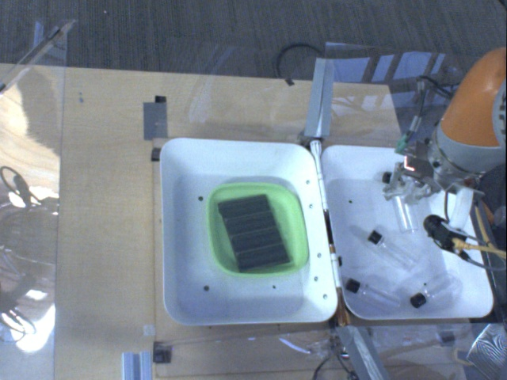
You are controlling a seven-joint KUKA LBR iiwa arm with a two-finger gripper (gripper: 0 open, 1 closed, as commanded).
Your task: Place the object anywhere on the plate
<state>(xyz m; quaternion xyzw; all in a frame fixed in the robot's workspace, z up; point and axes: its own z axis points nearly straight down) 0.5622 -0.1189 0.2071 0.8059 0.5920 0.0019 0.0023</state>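
I have the gripper [402,200] low in the right bin [348,169], hanging from the orange-banded arm [474,113] that enters from the right; whether its fingers are spread or pressed together I cannot tell at this angle. Just under and beside it lie clear tubes with black caps [396,248], scattered loose on the bin floor, one reaching up to the tip, so I judge this a pick attempt, though nothing shows held. Farther off to its left, across the wall between the bins, the green plate [295,212] sits in the left bin [182,236] with a dark ribbed block [253,233] already lying on it.
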